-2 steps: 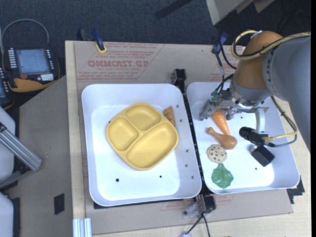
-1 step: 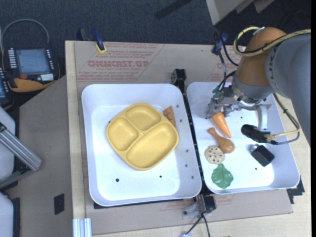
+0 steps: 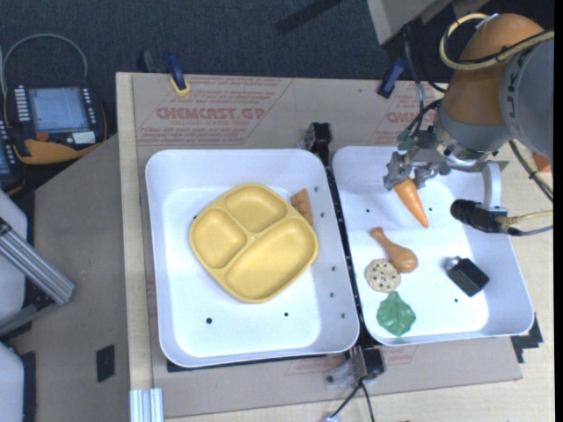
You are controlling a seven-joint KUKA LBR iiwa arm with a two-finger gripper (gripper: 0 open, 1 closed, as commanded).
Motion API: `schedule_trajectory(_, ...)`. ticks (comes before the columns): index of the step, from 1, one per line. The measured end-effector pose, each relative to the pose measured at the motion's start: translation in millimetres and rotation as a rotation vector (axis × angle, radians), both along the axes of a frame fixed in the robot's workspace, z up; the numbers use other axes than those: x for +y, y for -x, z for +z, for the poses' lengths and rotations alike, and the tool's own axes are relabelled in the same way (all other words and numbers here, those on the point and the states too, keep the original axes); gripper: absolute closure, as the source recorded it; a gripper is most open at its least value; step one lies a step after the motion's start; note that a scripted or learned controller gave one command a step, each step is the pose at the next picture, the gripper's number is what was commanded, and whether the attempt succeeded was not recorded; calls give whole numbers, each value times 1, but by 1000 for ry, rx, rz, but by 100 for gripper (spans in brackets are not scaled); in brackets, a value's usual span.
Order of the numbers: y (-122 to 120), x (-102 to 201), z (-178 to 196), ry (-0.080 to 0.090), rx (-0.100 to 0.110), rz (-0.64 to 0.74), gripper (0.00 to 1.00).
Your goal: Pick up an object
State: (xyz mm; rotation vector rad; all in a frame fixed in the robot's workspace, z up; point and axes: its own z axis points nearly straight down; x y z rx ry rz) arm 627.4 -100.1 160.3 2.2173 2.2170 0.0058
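An orange toy carrot (image 3: pixel 412 200) is in the upper part of the right bin (image 3: pixel 501 315), lying at a slant with its tip pointing down and to the right. My gripper (image 3: pixel 406 174) is right over the carrot's thick end, and its fingers are closed on that end. Below the carrot are a tan drumstick (image 3: pixel 393 249), a round speckled cookie (image 3: pixel 382 275) and a green leafy piece (image 3: pixel 396 313). A small black block (image 3: pixel 466 275) sits toward the bin's right side.
The left bin (image 3: pixel 176 315) holds a yellow divided plate (image 3: pixel 253 240), with a small brown piece (image 3: pixel 302 205) at the plate's upper right edge. The arm's orange band (image 3: pixel 488 69) and wrist hang over the right bin's top right corner. A black clamp (image 3: pixel 318 136) sits between the bins.
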Motion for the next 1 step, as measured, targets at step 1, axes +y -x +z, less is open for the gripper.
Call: schedule_trajectory(1, -3, -6, 62, 0, 1, 0, 100)
